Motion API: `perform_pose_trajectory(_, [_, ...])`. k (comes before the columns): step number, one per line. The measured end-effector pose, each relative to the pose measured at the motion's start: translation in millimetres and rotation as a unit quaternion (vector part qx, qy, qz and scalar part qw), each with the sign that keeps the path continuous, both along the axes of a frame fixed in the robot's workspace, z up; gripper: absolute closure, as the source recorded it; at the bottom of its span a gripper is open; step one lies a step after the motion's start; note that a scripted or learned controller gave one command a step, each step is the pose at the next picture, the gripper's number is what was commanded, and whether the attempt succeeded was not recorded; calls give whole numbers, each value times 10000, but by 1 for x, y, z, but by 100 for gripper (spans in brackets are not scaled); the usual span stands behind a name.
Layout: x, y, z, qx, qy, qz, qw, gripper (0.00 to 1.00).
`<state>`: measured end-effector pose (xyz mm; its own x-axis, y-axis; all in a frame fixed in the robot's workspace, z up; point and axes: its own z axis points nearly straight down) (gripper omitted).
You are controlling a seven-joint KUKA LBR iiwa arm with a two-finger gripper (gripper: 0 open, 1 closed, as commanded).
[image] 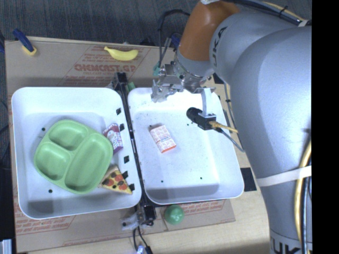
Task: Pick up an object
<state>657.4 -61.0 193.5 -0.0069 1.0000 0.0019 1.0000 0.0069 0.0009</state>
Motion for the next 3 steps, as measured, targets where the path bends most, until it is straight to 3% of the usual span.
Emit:
perform_pose_trajectory(1, [-1,-1,-1,-3,15,-6,10000,0])
perform_pose_trajectory(2, [-11,133,-2,-11,22,16,10000,0])
perform_pose_trajectory(3, [-43,205,-93,-19,38,13,10000,0])
